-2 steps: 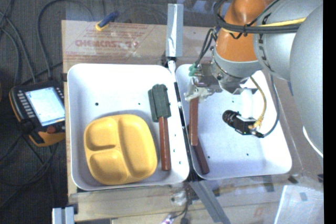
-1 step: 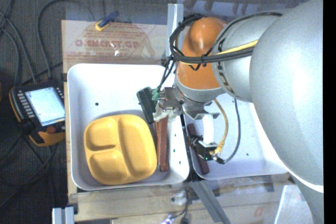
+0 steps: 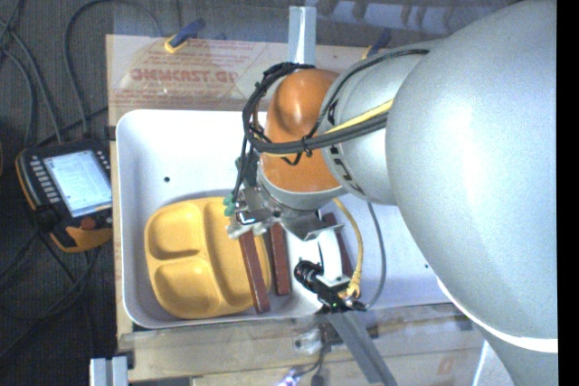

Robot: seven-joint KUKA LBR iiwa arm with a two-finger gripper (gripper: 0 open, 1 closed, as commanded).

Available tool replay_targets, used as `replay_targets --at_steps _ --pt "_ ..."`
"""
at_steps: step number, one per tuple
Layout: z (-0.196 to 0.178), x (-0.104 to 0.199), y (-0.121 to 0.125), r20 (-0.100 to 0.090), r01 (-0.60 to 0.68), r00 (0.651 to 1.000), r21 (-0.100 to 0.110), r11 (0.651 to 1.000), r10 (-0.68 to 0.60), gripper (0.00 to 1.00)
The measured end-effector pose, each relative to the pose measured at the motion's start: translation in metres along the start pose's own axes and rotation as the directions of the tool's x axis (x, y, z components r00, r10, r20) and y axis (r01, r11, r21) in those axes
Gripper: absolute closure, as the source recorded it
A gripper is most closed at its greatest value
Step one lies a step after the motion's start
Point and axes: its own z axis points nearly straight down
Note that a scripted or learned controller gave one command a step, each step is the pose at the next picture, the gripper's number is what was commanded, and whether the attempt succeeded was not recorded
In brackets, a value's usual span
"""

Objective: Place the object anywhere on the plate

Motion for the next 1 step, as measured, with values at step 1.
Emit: replay_targets --at_steps 1 --pt "-0.0001 0.0000 0.0000 -0.001 0.000 1.000 0.000 1.000 0.000 0.00"
